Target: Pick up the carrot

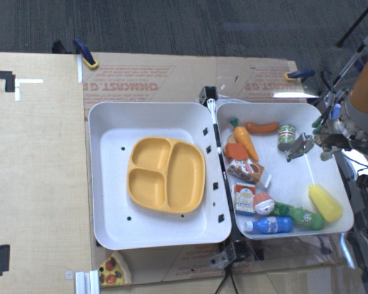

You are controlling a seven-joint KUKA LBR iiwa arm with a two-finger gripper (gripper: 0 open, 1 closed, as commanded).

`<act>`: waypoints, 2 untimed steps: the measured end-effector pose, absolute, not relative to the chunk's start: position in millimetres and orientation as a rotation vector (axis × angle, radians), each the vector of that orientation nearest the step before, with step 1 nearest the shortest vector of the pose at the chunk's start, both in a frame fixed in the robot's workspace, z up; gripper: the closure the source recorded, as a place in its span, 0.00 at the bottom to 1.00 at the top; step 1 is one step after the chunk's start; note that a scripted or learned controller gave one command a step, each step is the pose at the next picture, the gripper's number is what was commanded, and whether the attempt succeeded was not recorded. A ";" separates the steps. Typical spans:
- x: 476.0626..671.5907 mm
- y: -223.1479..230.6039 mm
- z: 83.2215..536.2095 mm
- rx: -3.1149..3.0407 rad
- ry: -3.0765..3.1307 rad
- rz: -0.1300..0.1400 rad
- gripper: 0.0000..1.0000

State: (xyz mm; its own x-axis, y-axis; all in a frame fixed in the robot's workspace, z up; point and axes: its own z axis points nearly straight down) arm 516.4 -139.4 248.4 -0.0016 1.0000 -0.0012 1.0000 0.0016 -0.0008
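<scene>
The carrot (245,142) is orange with a green top and lies at a slant along the left side of the right bin (343,182), partly over a red-orange piece (234,151). My gripper (313,151) hangs over the right part of that bin, well to the right of the carrot and apart from it. It is open, its two grey fingers (298,147) spread with only the white bin floor showing between them.
Around the carrot lie an orange-red sausage (262,127), a green can (286,134), a brown wrapped pack (247,171) and a red-white carton (244,199). A blue bottle (270,225), a green item (302,215) and a yellow piece (325,203) sit near the front. The left bin (104,182) holds a yellow divided plate (167,174).
</scene>
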 end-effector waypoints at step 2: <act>616.9 -91.8 92.7 2.404 2.020 0.000 0.00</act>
State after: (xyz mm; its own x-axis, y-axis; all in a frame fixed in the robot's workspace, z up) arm 616.9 -91.8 92.7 0.1725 0.9850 -0.0010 0.9850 -0.1725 0.0014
